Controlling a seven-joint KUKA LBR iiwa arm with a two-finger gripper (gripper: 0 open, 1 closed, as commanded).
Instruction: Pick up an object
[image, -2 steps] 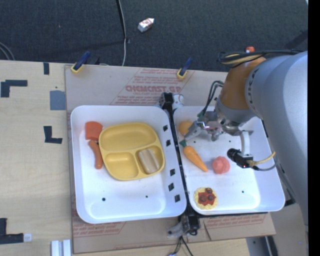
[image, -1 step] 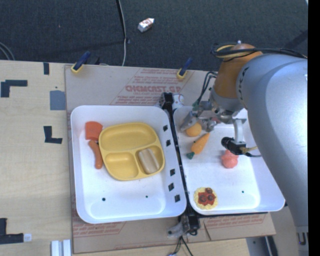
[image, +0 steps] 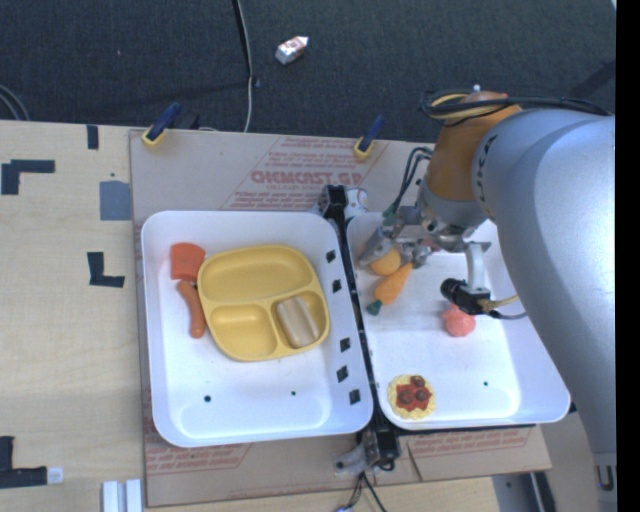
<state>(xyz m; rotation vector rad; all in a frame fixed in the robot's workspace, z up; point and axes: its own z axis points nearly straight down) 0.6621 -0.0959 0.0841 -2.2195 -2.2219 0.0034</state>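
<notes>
Two white bins (image: 160, 330) sit before you on the bench.
Your claw (image: 397, 247) hangs over the right bin, touching the carrot (image: 392, 285); its opening is hidden, so you cannot tell.

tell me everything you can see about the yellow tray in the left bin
The tray is a yellow, plastic-looking meal tray with rounded corners and three compartments: one large across the top and two smaller ones below. It lies flat in the left bin, turned slightly, toward the upper middle. A pale tan bread-like piece sits in the lower right compartment; the other two hold nothing. An orange toy lies beside its left edge, close or touching; I cannot tell which.
</notes>
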